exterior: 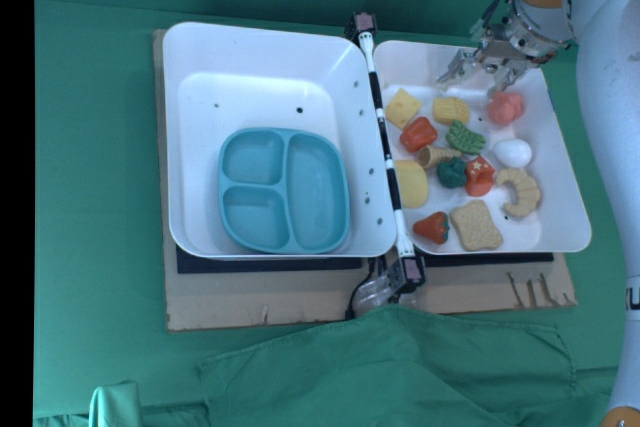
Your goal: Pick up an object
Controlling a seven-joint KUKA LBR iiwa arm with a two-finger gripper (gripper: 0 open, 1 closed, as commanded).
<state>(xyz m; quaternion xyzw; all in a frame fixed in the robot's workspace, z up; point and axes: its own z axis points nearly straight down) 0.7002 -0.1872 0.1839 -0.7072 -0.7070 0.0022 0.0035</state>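
The right bin [560,215] holds several toy foods: a yellow cheese wedge [403,107], a yellow cracker [450,109], a pink piece [505,107], a red pepper [418,133], a green leaf [465,136], a white egg [513,152], broccoli [451,172], a croissant [520,190] and a toast slice [475,225]. My gripper [472,77] hovers over the bin's far edge, above the cracker and left of the pink piece. It is open with nothing between its fingers.
The left bin [200,65] holds a teal divided plate [285,190]. A black-and-white striped bar [385,145] runs between the bins. Green cloth [380,365] is bunched below the bench's front edge.
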